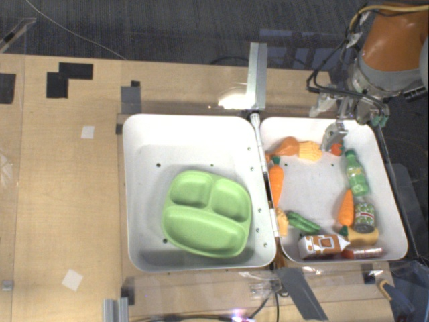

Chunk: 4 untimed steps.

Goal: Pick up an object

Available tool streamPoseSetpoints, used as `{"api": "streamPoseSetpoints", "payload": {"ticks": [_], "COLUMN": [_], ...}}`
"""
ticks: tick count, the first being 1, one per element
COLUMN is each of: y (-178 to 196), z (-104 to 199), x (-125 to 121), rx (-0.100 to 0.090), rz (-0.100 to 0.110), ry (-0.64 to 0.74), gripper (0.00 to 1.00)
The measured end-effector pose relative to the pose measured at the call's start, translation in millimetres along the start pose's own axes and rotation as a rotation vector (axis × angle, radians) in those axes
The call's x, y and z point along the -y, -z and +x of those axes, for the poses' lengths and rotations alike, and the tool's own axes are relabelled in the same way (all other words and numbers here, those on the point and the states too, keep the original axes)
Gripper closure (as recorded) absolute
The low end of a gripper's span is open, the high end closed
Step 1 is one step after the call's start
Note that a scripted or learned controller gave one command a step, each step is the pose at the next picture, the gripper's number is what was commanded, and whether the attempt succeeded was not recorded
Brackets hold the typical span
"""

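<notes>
Pincer (333, 137) hangs over the right bin (392, 243), up at its one o'clock corner; whether it's open or closed, I can't tell, it's too small and blurred. Nearest target looks like the corn (309, 152), just at its nine o'clock, touching an orange piece (288, 145). I'd judge the corn light, hard plastic, a bit slick: take it across the middle. The tiny red thing (336, 149) right beside the pincer is hard to identify.
</notes>
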<state>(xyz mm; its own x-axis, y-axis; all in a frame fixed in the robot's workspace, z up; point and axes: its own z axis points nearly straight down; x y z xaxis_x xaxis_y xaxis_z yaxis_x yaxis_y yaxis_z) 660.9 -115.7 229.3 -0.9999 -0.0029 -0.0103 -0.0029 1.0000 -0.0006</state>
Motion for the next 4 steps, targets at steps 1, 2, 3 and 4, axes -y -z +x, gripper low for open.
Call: {"api": "streamPoseSetpoints", "payload": {"ticks": [1,2,3,4], "y": [-124.9,-139.0,-138.3,-135.3], "z": [33.4,81.2,108.1,156.7], "x": [15.2,36.2,57.8,29.0], "rx": [0.01,0.004,0.005,0.016], "rz": [0.002,0.002,0.001,0.005], "ry": [-0.011,-0.027,-0.118,-0.076], "gripper": [0.0,0.0,0.0,0.0]}}
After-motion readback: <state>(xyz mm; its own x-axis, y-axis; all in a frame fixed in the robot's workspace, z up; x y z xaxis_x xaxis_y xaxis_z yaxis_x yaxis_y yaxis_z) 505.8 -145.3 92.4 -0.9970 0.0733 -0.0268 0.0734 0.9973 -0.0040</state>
